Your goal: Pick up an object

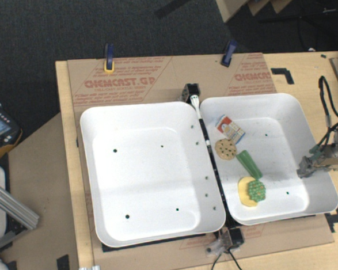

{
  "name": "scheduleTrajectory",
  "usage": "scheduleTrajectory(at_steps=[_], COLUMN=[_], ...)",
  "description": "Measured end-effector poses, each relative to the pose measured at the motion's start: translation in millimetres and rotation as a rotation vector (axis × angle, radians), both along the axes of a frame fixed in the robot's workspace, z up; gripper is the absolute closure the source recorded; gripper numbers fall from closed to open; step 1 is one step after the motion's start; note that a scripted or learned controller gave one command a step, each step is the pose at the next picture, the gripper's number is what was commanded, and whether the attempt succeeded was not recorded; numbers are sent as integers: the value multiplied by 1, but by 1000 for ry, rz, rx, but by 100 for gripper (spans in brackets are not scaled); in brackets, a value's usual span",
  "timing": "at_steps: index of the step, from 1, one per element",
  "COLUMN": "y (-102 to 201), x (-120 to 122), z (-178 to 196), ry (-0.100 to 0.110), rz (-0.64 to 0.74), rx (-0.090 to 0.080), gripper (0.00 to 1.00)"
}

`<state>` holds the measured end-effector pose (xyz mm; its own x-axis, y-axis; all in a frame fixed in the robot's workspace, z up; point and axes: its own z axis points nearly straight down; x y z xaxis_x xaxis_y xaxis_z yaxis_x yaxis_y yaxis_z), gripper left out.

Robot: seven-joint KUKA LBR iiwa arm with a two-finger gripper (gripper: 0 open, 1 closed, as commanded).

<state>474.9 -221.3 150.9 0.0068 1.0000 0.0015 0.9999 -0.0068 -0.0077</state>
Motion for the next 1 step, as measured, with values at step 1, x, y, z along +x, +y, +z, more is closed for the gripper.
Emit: scheduleTrajectory(at_steps=[1], y=[90], x=[12], z=[73], ry=[-16], rz=[17], rx=[0], gripper=[100])
